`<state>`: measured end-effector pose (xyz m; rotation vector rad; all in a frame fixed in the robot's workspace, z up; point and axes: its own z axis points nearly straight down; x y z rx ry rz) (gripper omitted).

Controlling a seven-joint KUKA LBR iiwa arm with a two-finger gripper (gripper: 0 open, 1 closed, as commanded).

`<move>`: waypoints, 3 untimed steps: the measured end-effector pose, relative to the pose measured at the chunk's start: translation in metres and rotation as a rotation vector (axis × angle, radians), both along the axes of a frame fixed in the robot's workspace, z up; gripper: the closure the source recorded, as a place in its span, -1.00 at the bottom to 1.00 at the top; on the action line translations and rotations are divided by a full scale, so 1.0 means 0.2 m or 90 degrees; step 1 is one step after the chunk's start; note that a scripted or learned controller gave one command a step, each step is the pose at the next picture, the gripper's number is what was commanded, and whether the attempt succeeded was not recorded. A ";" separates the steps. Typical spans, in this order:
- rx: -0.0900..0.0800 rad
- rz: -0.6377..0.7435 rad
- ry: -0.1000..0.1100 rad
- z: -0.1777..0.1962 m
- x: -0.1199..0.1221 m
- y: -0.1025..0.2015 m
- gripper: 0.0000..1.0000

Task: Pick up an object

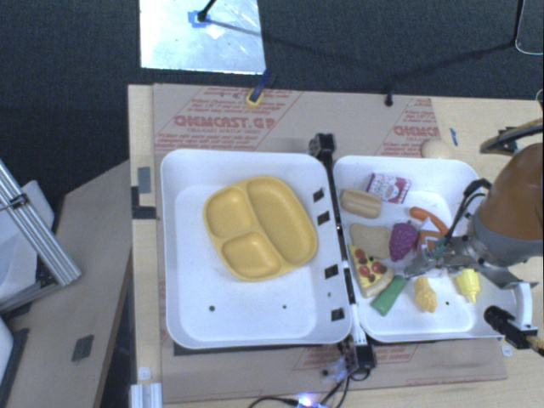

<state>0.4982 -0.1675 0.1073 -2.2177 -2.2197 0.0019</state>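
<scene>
Low in the right bin [459,172], end effector [425,260] amid crowded toy food, finger state impossible to tell. Purple grapes [403,240] just beside it, right of frame centre. Likely risk: nudging neighbours, closing on nothing.

Two white bins sit side by side; the left bin [183,313] carries a pale yellow divided plate [259,226] near its middle. The right bin [455,323] holds a mixed lot: a tan bun-like piece [360,201] by its left wall, a pink and white carton with dark print [388,187] toward its far edge, an orange carrot [427,218], a purple grape cluster [403,240], a pizza slice [367,263] in tan with red spots, a green piece [388,296], a yellow corn-like piece [424,294] and what may be a yellow bottle [467,284] near its front edge. The arm [514,206] is grey with an orange band
</scene>
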 end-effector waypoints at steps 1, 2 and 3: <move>-0.002 -0.001 -0.005 -0.11 0.01 0.00 -1.00; -0.002 0.000 -0.005 -0.06 0.01 0.00 1.00; -0.003 0.002 -0.007 0.26 0.02 -0.03 1.00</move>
